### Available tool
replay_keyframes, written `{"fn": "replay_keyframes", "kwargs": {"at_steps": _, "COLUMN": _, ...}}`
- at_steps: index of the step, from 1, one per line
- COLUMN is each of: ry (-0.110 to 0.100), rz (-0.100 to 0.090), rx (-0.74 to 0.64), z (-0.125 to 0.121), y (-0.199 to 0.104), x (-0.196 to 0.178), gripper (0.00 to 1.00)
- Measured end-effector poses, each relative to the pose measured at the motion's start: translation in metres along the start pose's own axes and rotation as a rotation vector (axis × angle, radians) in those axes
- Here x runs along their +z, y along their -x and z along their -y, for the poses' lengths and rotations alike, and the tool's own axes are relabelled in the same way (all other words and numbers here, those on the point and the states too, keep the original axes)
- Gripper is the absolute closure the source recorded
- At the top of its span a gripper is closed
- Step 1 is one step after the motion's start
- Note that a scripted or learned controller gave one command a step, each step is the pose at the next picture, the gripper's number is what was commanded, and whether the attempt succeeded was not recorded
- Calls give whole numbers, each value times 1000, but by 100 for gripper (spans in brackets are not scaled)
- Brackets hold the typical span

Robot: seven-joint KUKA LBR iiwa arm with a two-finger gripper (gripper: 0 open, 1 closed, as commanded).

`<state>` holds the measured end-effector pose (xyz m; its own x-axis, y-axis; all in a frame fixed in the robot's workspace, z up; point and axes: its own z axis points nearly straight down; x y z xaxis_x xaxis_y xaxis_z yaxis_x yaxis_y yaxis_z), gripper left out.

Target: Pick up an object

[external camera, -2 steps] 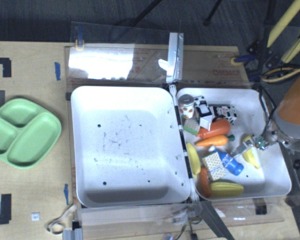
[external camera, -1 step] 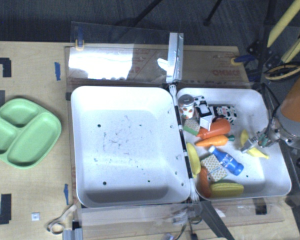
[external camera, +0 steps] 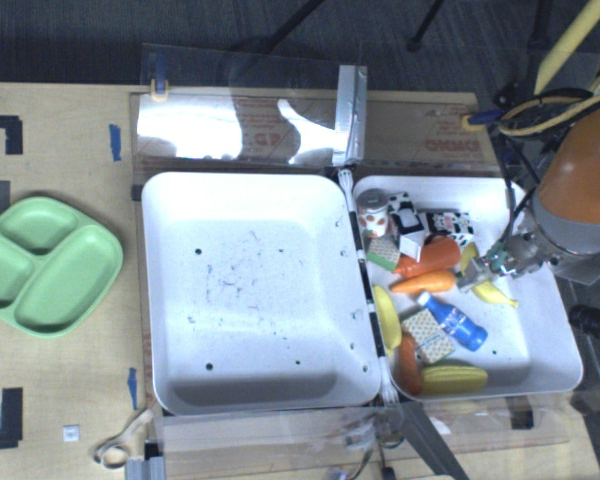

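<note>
- Nearest the camera, along the front wall of the right bin, lies a yellow-green toy corn cob, with a blue bottle just behind it.
- Reaching in from the right, my pincer hangs low over the pile, beside a toy carrot and a small yellow banana-like piece.
- How wide my pincer stands I cannot tell; nothing shows clamped in it.
- Judging by looks, the carrot is light hollow plastic, stiff, smooth, likely to slip.
- Across its thick middle seems the best hold, not the tapered tip.
- Neighbours touch it on both sides, so they may shift.
- Beside it, the left bin and a green divided plate sit on the tabletop.
</note>
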<state>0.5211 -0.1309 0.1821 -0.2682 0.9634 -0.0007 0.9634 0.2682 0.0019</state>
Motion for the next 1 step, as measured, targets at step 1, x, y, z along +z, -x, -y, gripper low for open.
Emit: {"fn": "replay_keyframes", "kwargs": {"at_steps": 1, "ry": 0, "rz": 0, "rx": -4, "z": -54, "y": -24, "x": -39, "gripper": 100}}
